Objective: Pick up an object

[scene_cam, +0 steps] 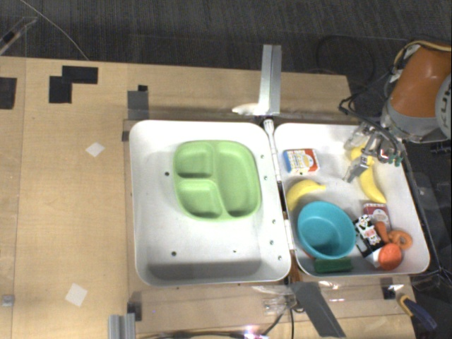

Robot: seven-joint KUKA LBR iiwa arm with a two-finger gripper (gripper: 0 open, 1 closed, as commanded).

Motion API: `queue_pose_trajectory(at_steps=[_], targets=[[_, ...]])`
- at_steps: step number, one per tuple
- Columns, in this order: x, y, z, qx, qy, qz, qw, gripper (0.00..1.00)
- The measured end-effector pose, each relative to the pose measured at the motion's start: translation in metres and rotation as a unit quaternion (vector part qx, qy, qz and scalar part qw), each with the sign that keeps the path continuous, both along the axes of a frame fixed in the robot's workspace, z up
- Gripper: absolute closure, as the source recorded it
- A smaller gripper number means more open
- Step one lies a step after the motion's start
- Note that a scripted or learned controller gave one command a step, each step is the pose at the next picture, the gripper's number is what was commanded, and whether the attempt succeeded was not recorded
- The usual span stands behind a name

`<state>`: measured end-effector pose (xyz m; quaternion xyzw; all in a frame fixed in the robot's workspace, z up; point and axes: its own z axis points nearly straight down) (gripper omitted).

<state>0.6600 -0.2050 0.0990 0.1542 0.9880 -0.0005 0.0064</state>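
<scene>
My claw [369,155] hangs over the far right corner of the right bin [418,210], just above the far end of a banana [372,182] that lies along the right wall; its fingers point down and look spread a little, with nothing between them that I can make out, so I count it as open and carrying nothing; the banana is the nearest thing to take, and my worry is its place; it sits close to the bin's wall, so one finger could land on the rim or the wall and the other push the fruit away instead of closing round it; its curved, smooth skin may also roll or slip out as I close; nearer the middle a teal bowl [325,229] crowds a second yellow fruit [302,190], and a small carton [300,162] lies at the far left of this bin; a cluster of small toys [381,240] fills the near right corner, so a skidding banana could jam against them; the green divided plate [215,179] in the left bin [152,210] is well apart and no concern.
</scene>
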Motion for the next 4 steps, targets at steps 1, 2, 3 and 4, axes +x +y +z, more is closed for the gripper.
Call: queue_pose_trajectory(at_steps=[1, 2, 3, 4], targets=[[-0.009, 0.001, -0.011, 0.0003, 0.001, -0.005, 1.0, 0.0], [-0.004, 0.002, 0.005, -0.0016, -0.006, -0.002, 1.0, 1.0], [0.007, -0.001, 0.127, -0.0014, -0.006, -0.01, 0.9999, 1.0], [0.004, 0.0, 0.119, 0.0005, 0.0, -0.01, 0.9999, 0.0]])
